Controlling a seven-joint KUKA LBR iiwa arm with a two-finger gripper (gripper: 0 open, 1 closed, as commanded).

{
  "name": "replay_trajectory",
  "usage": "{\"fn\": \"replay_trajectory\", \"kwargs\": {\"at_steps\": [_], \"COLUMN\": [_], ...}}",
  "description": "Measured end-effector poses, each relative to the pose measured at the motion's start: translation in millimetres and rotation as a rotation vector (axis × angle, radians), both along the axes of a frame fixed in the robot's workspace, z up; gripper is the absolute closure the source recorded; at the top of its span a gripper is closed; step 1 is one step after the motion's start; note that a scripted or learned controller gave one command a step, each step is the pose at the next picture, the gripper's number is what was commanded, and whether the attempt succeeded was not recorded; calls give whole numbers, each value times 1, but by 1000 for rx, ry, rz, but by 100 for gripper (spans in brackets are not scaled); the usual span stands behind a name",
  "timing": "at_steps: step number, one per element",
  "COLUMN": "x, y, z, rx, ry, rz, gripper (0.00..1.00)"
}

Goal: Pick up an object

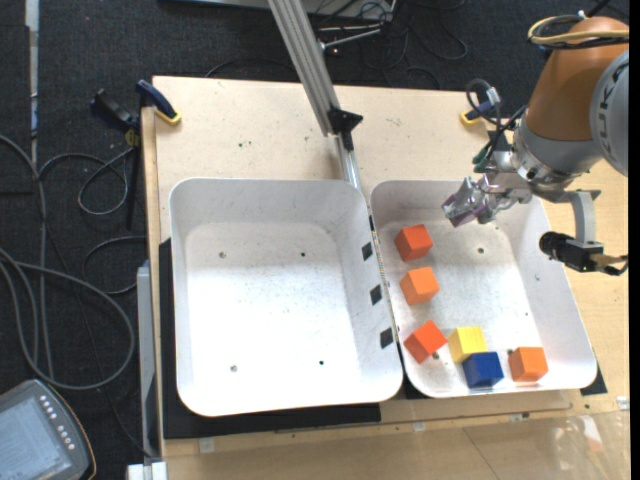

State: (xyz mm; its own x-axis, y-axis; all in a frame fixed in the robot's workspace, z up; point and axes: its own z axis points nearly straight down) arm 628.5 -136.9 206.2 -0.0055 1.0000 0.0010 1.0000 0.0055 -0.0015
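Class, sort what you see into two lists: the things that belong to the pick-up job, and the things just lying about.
Part of the job:
gripper
four orange blocks
yellow block
blue block
right bin, which holds the blocks

Just lying about:
left bin
clamps on the bench's far corners
cables on the floor

So two bins sit side by side on the bench (260, 128), the left bin (200, 268) next to the right bin (560, 308), rims touching down the middle. All six blocks are in the right one. Two sit along its left side, one block (413, 241) toward the back and another (420, 285) just in front of it. Four bunch up near the front: a block (426, 340) on the left, one (465, 342) beside it, one (483, 369) touching that in front, and one (527, 363) furthest right. The gripper (468, 206) hangs over the back of the right bin.
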Motion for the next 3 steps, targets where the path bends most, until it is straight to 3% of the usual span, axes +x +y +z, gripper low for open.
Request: {"fn": "replay_trajectory", "kwargs": {"at_steps": [3], "x": [-61], "y": [157], "z": [30], "rx": [2], "ry": [0], "rz": [3], "gripper": [100]}}
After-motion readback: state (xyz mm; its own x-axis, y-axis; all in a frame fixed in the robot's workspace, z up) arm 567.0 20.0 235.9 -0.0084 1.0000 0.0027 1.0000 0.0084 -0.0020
